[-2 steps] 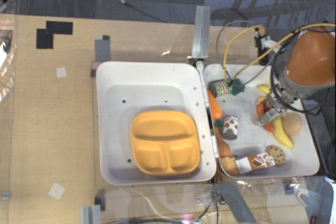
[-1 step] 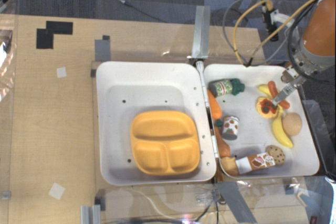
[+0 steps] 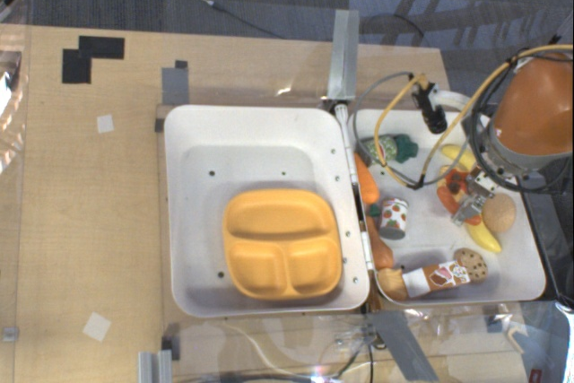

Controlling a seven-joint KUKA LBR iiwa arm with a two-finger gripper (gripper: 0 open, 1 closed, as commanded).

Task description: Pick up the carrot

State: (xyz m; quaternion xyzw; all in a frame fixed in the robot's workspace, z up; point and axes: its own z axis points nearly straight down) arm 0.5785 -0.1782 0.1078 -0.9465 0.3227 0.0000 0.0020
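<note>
Nearest the camera, along the right bin's [image 3: 529, 278] front wall, a brown packet [image 3: 441, 275] and a cookie [image 3: 470, 265] lie below the gripper [image 3: 468, 204] and slightly to its left. The gripper hangs low in that bin's right half, among a banana [image 3: 485, 237], a tan round piece [image 3: 500, 214] and an orange-red piece [image 3: 453, 189]; whether it is apart or together I cannot tell, and nothing is visibly gripped.

The carrot [image 3: 366, 180] lies well to the gripper's left, hard against the bin's left wall, long axis running along that wall, near to far. A small can [image 3: 394, 218] sits between the two. I judge the coming move a leftward traverse, jaws set across the carrot's length.

Farther left, the other bin [image 3: 179, 193] holds a yellow tray [image 3: 282, 243].
</note>
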